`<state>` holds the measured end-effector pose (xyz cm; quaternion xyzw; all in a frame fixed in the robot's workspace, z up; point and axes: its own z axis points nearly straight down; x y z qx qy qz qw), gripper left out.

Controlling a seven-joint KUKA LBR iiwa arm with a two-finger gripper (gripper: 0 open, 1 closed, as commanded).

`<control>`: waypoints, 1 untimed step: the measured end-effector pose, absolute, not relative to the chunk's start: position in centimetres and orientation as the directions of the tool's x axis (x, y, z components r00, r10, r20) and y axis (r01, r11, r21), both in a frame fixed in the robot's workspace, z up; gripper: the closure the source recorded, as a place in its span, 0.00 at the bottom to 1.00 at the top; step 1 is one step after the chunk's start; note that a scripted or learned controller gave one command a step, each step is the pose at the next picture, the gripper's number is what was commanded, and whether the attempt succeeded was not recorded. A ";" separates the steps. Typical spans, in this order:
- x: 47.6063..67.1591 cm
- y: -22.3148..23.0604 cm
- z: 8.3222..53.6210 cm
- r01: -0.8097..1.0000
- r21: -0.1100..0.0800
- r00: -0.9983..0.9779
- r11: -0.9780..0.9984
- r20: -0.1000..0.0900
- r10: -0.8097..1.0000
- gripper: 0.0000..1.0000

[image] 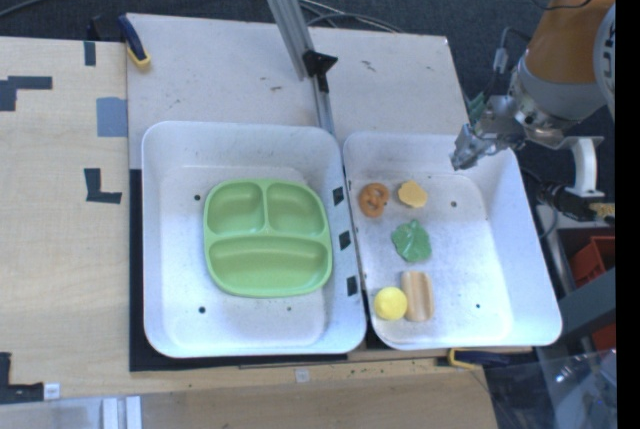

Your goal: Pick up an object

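— Where are you hanging right now?

— My gripper (468, 155) sits over the far right part of the right bin (520, 267), near its back rim. My arm (565, 47) comes in from the right, the orange band above the wrist.

— Are your fingers open or closed?

— I cannot tell. They show as one dark, blurred tip pointing down and to the left, and I see nothing between them.

— So what lies in reach?

— Five small things, all in the left half of the right bin. Closest to me is a yellow piece (412, 194), down and to the left of my tip, near but clearly apart from it. Just beside it, to its left, lies an orange round piece (374, 199). Below those two is a green leafy piece (411, 241). Further toward the front edge lie a yellow ball (390, 303) and a tan bun (417, 296), touching side by side.

— Are you touching any of them?

— No. White bin floor shows between my tip and the yellow piece, and the rest lie further away still.

— And the other bin?

— The left bin (160, 217) holds a green tray (267, 237) with three compartments, well apart from me.
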<state>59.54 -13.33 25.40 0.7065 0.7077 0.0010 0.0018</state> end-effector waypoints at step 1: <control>60.0 -8.2 24.1 1.000 -0.002 -0.006 0.006 0.001 1.000 1.00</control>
